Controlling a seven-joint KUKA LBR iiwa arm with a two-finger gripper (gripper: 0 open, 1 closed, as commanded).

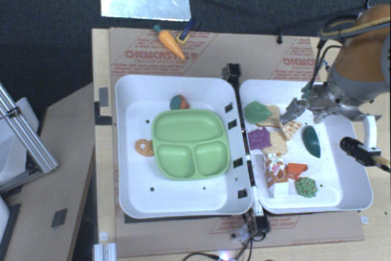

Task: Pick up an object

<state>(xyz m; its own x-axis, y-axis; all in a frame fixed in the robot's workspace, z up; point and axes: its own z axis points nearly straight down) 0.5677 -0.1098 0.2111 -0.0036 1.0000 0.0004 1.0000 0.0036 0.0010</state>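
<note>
Arm (pixel 360 64) at right of frame: grey housing, broad orange band above the wrist. Black cables loop beside the band. Gripper (pixel 292 112) at its end is grey metal.

Colour rundown of the two bins and the bits around them

Both bins are plain white, left bin (pixel 131 131) and right bin (pixel 348 156). The divided tray (pixel 186 143) is pale green, with a tan pretzel-looking ring (pixel 144 147) beside it and a small orange-and-teal piece (pixel 179 101) behind it. In the right bin: a light green leaf shape (pixel 256 111), a purple bunch (pixel 259 139), a dark green pod (pixel 312 141), a red-orange wedge (pixel 297 169), a speckled green lump (pixel 306 187) and a red-and-white printed carton (pixel 275 173). The cardboard (pixel 146 55) is tan with red lettering, and an orange carrot (pixel 171 44) with a teal tip lies on it. The arm's band (pixel 366 61) is orange.
</note>
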